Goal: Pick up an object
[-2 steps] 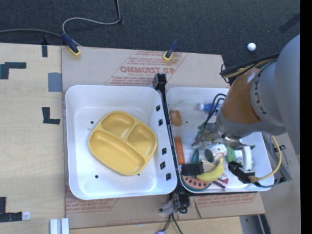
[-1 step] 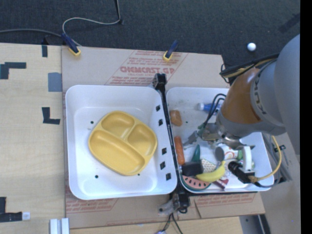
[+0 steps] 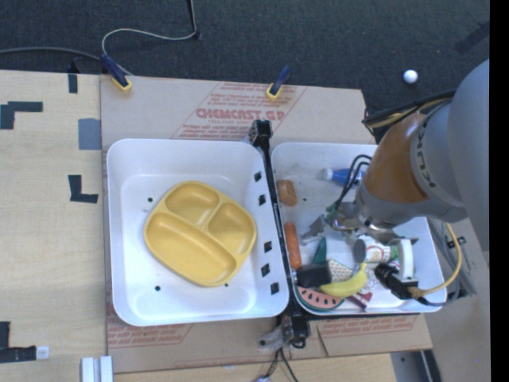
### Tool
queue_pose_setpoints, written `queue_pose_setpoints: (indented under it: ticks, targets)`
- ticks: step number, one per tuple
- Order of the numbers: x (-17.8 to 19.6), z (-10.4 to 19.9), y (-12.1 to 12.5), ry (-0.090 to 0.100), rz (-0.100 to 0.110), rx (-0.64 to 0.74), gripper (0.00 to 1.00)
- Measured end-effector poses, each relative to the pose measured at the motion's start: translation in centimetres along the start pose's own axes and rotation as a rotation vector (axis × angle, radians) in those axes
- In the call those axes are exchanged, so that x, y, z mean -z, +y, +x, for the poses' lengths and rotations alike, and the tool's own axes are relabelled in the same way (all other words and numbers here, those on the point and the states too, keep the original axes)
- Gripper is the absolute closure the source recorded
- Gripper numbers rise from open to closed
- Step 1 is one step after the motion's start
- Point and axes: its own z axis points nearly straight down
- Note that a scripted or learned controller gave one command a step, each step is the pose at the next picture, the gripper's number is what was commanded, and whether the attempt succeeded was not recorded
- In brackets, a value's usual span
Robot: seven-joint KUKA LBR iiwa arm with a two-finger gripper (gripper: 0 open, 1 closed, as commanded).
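Note:
My gripper (image 3: 330, 223) hangs low over the middle of the right bin (image 3: 350, 151), under the grey arm with its orange band. Beneath and around it lie an orange carrot-like stick (image 3: 293, 245), a green piece (image 3: 320, 251), a black block (image 3: 312, 275), a banana (image 3: 347, 285) and a watermelon slice (image 3: 316, 301). A brown lump (image 3: 286, 192) sits near the bin's left wall. A blue and white bottle (image 3: 337, 175) lies behind the gripper, and a white tube (image 3: 386, 254) is at its right. The arm hides part of the bin.
The left bin (image 3: 127, 213) holds a yellow divided plate (image 3: 200, 231). A black divider with clips (image 3: 269, 213) separates the bins. Yellow clamps (image 3: 118, 74) and a cable lie at the back of the cardboard sheet.

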Motion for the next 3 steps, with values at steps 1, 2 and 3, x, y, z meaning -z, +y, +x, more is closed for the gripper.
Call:
queue_pose_setpoints:
  ticks: [1,2,3]
  targets:
    - [0.0,0.7,5.7,-0.001,-0.003,0.0,0.0]
    - [1.0,0.6,5.7,-0.003,-0.002,0.001,1.0]
    - [9.9,7.8,1.6,0.0,0.0,0.001,1.0]
